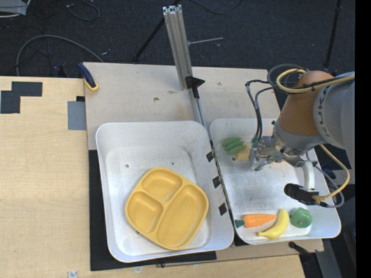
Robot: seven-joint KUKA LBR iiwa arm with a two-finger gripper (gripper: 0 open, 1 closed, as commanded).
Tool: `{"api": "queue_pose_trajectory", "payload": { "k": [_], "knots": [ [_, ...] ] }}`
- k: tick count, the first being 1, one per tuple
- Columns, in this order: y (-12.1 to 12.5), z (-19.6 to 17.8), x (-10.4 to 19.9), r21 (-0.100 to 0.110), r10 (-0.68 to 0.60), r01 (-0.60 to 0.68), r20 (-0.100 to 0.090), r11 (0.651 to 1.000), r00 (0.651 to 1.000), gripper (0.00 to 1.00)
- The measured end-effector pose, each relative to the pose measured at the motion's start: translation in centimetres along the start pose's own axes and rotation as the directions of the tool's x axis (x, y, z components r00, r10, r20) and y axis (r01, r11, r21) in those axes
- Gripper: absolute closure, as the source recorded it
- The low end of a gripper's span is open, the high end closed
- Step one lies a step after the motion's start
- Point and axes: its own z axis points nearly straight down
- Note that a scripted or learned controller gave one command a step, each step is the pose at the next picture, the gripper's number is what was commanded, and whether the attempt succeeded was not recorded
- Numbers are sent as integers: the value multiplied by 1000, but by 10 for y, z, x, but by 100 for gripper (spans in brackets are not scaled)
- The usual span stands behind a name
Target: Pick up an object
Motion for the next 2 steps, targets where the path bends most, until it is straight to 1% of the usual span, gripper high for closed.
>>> {"api": "queue_pose_trajectory", "payload": {
  "k": [1, 2],
  "knots": [
    [1, -63, 2, -8, -7, 7, 1, 1000, 1000, 100],
    [-9, -119, 2, -8, -6, 6, 2, 1000, 1000, 100]
  ]
}}
